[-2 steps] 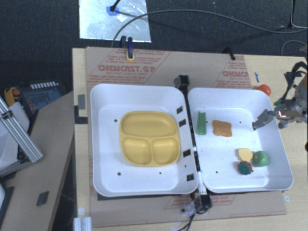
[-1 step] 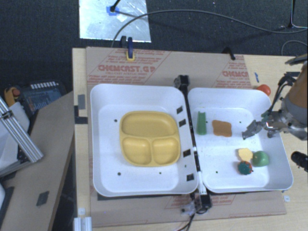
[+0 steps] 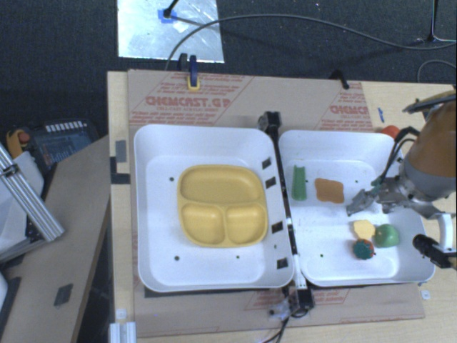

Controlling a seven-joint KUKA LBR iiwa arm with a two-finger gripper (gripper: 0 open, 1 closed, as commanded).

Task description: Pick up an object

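In the right bin [image 3: 321, 274] lie a green stick-shaped piece [image 3: 299, 182], a flat orange-brown piece [image 3: 329, 190], a pale yellow piece [image 3: 363, 229], a green ball [image 3: 387, 236] and a small teal and red object [image 3: 363, 249]. My gripper [image 3: 360, 202] reaches in from the right, low over the bin. It sits just right of the orange-brown piece and just above the yellow piece. Nothing shows in its grasp. The arm's grey wrist [image 3: 428, 184] covers the bin's right rim.
The left bin [image 3: 153, 191] holds a yellow divided plate [image 3: 221, 204]. A black clip strip [image 3: 280, 191] runs between the two bins. Cables and a foil sheet [image 3: 168, 16] lie beyond the bench's far edge. An aluminium rail [image 3: 25, 195] stands at the left.
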